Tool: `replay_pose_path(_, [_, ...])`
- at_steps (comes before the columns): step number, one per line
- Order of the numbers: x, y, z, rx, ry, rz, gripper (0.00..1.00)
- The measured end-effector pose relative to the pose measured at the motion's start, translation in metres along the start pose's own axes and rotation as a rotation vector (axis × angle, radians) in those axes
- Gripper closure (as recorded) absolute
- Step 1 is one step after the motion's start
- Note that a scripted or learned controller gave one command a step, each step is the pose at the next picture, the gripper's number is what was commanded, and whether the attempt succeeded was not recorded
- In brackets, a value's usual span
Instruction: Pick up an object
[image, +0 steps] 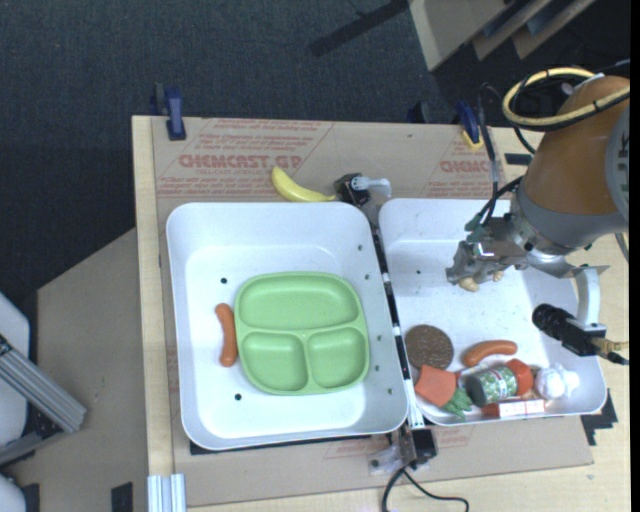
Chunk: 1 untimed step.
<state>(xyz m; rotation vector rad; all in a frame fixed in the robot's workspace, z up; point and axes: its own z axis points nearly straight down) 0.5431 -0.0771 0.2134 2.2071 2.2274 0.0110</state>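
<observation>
Camera view: the gripper (476, 268) is positioned over the upper part of the right bin (420, 225), above bare white floor. Whether anything is gripped, or how the claw is set, cannot be told at this angle; a small pale shape at its tip cannot be identified.

The candidate objects are clustered along the near edge of the right bin, well apart from the gripper. A brown round patty (429, 346) lies flat near the divider. A sausage (489, 351) lies just beside it. An orange-red wedge (435, 385) touches a green piece below it. A small can (494, 383) lies on its side, and a white object (553, 381) rests at the far right.

Handling is judged as follows. All items appear to be light toy food. The sausage is probably smooth and stiff; it should be taken across its narrow middle. The can is likely rigid and prone to rolling; it should be gripped across its body. The flat patty offers little edge and may slip.

In the left bin (190, 300), a green divided tray (300, 332) and a second sausage (227, 333) are present. A banana (297, 188) lies on the board behind.

Red lettering on the board (240, 160) reads "CHEMCAST GP". The can's label is too small to read.
</observation>
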Motion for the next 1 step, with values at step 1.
replay_pose_path(1, [0.0596,0.0214,-0.0106,0.005,0.000,0.002,1.00])
